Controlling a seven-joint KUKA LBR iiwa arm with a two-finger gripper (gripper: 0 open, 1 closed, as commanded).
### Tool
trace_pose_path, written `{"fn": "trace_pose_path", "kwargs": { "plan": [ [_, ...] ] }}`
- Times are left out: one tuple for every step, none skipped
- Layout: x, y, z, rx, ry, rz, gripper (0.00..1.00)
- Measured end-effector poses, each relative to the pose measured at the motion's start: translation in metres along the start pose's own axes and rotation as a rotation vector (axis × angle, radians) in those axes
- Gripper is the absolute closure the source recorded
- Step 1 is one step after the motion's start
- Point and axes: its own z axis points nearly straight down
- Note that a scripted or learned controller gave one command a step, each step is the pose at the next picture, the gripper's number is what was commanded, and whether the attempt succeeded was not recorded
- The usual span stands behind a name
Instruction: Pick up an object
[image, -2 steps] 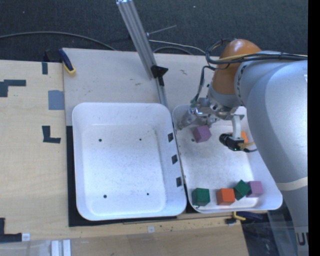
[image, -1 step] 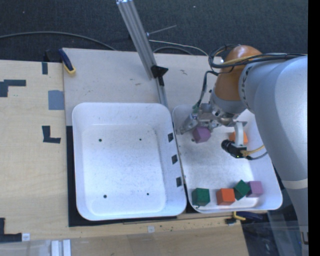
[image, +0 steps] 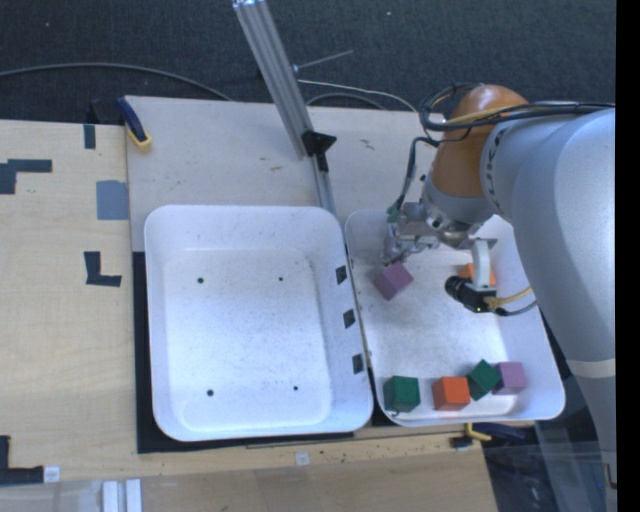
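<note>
1. Nearest the camera, along the near wall of the right bin (image: 545, 405), four cubes sit in a row: a dark green cube (image: 401, 392), an orange cube (image: 450, 392), a second green cube (image: 485, 378) tipped on a corner, and a pale purple cube (image: 512, 376). The last three crowd together, touching or nearly so.

2. The gripper (image: 403, 252) hangs over the far left part of the right bin, and a mauve cube (image: 393, 281) sits directly at its tip, tilted on the diagonal. The fingers appear closed around the cube's upper edge, so it looks held between them, though the grip seems shallow and the cube's lower corner may rest on or just above the bin floor.

3. Risk, as I judge it: a corner-on, tilted hold gives the pads little flat face to press. The cube could pivot or slip out on lifting, and would then drop beside the wall dividing the bins, where a second approach is cramped.

4. Outward from the fingers, the wrist carries a black cable fitting (image: 470, 293) on its right, with something orange (image: 470, 270) partly hidden behind it; I cannot tell what it is.

5. The left bin (image: 160, 300) lies just beside the right one, their walls touching.
</note>
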Motion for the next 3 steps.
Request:
{"fn": "trace_pose_path", "kwargs": {
  "plan": [
    [0.000,0.000,0.001,0.000,0.000,0.000,0.00],
    [0.005,-0.027,0.011,0.002,0.001,0.002,0.00],
    [0.000,-0.049,0.010,0.002,0.001,0.002,0.00]
  ]
}}
